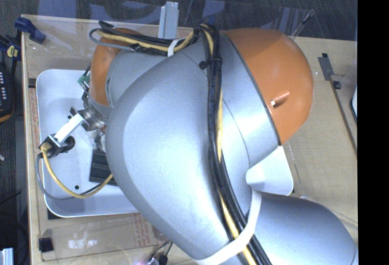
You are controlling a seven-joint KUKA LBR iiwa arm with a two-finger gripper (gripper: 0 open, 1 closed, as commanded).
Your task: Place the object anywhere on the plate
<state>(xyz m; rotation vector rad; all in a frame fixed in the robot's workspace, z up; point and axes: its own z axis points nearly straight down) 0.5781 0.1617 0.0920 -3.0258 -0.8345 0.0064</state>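
Best taken slowly and squarely across its narrow sides, the dark slab [100, 165], which I judge to be the object, lies flat, rectangular and matte in the white bin [51, 87] at lower left, beside the claw [91, 118], whose state I cannot tell under the grey arm [182, 154].

grey arm [176, 154], orange band [273, 87], black-yellow cables [214, 130]

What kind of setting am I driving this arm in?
Likely a robotics lab workcell: a grey-and-orange arm with bundled cables reaches over a white bin on a wooden bench.
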